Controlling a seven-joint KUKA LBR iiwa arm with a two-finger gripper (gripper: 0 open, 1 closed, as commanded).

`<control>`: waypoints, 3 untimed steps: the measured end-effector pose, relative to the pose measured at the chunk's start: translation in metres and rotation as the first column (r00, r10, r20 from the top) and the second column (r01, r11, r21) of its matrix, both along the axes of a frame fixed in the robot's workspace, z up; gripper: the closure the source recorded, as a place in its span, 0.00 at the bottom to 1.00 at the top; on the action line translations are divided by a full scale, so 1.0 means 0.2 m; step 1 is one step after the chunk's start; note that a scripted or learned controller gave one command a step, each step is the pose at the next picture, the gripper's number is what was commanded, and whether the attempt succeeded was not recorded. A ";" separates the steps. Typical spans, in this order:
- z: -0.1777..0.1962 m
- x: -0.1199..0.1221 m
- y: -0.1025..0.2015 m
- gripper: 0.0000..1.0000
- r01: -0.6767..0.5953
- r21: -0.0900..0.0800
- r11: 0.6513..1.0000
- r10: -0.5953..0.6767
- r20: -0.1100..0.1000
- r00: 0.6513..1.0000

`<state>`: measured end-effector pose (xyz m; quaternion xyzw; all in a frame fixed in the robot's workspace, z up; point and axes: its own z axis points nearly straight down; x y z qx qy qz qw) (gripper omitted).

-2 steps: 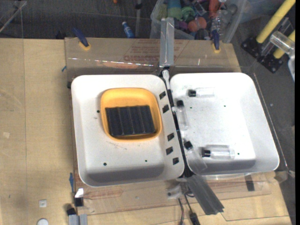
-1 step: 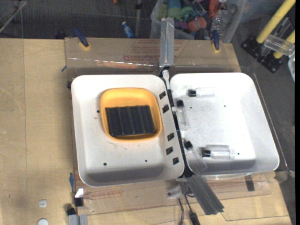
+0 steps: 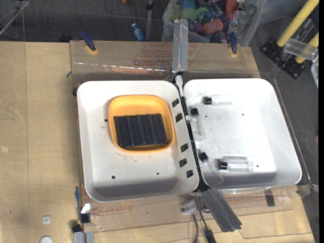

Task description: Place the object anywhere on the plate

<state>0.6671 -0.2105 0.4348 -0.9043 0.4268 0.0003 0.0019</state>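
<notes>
On the orange-yellow plate (image 3: 139, 101) in the left bin (image 3: 93, 151) lies the object (image 3: 140, 129), a dark, flat, ribbed rectangle resting fully inside the plate's rim. Its long axis runs left to right across the view, nearly level, with the right end very slightly lower. Its ribs cross it the short way, from the far edge toward the near one. The plate sits in the middle of the bin's floor, nearer the far wall than the near one. Whether the claw is released or clenched cannot be told. The right bin (image 3: 266, 135) holds two small clear tubes with black ends, one (image 3: 217, 100) near the far wall and one (image 3: 235, 164) near the front, both lying left to right. Both bins rest on a tan wooden surface (image 3: 35, 135), with a blue clamp (image 3: 90, 45) at its back edge. Beyond it stands a clear box (image 3: 212, 9) of coloured toys on a dark floor
</notes>
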 end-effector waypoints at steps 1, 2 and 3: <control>0.00 0.00 0.01 1.00 -0.325 -0.002 0.946 0.325 0.003 0.946; 0.00 0.00 -0.05 1.00 -0.633 -0.002 0.774 0.633 0.003 0.774; 0.00 0.01 -0.04 1.00 -0.635 -0.002 0.773 0.635 0.003 0.773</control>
